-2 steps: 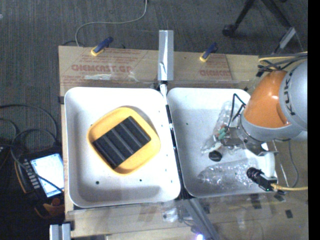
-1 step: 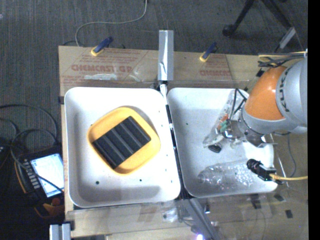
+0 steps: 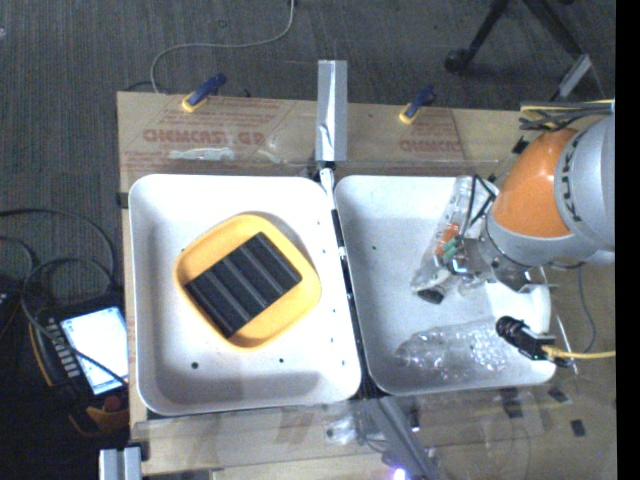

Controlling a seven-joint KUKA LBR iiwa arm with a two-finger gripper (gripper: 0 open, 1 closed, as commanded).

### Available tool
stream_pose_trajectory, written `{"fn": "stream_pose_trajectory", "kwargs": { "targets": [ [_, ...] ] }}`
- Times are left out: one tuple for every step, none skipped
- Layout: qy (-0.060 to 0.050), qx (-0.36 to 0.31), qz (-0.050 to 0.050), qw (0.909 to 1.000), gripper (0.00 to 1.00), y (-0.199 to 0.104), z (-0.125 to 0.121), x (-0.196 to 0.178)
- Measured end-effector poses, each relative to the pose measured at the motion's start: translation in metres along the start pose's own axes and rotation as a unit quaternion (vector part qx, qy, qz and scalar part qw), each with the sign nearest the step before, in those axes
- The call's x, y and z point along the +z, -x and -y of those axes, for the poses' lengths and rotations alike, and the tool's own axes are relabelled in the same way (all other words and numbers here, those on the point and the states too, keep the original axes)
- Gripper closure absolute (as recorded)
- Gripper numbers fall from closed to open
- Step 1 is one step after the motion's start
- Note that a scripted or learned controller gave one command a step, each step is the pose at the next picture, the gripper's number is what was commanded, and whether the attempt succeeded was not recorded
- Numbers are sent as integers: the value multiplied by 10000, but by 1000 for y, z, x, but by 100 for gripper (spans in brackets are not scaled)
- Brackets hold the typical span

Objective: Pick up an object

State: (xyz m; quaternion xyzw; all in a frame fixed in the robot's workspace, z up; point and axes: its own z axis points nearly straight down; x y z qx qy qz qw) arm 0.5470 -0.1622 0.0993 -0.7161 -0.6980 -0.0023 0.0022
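so the crinkly clear plastic bottle (image 3: 452, 349) lies on its side near the front of the right white bin (image 3: 385, 268), long axis running left-right. the grey two-finger gripper (image 3: 440, 280) hangs just above it. yellow pad with black ribbed insert (image 3: 248, 278) sits diagonally in the left white bin (image 3: 160, 218).

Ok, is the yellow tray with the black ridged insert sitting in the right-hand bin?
No. The yellow tray lies in the left bin, while the gripper is over the right bin.
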Motion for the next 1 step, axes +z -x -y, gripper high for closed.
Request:
{"fn": "stream_pose_trajectory", "kwargs": {
  "targets": [
    [-15,164,32,9999,100,-66,5,-90]
  ]
}}
